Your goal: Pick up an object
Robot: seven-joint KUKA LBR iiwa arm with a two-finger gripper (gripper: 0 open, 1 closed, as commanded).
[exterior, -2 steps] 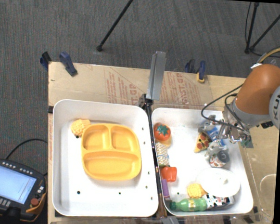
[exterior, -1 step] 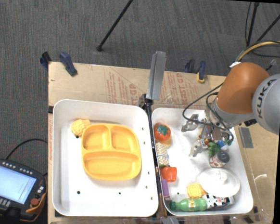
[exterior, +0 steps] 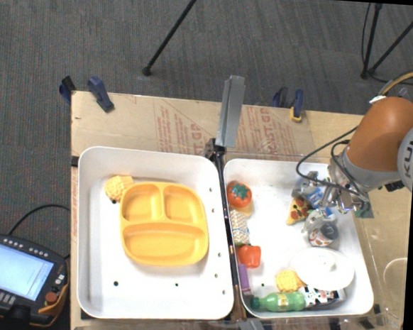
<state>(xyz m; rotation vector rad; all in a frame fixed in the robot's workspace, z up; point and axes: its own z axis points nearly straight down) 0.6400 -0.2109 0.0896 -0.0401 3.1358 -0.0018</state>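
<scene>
A plywood counter [exterior: 167, 125] on grey carpet [exterior: 75, 29] bears two white bins. The tool [exterior: 324, 205] hovers over the right bin [exterior: 275, 202] near a pizza-slice toy [exterior: 297, 210]; whether it is apart or together cannot be told.

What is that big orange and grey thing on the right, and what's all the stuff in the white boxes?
That is a robot arm. Its gripper works like a hand, and it hangs over the right bin, close to a toy pizza slice. One camera looks down from above. That bin also holds a toy tomato, a white plate and a green bottle. The left bin holds a yellow divided tray with a small yellow toy beside it. I cannot tell whether the gripper holds anything.
</scene>
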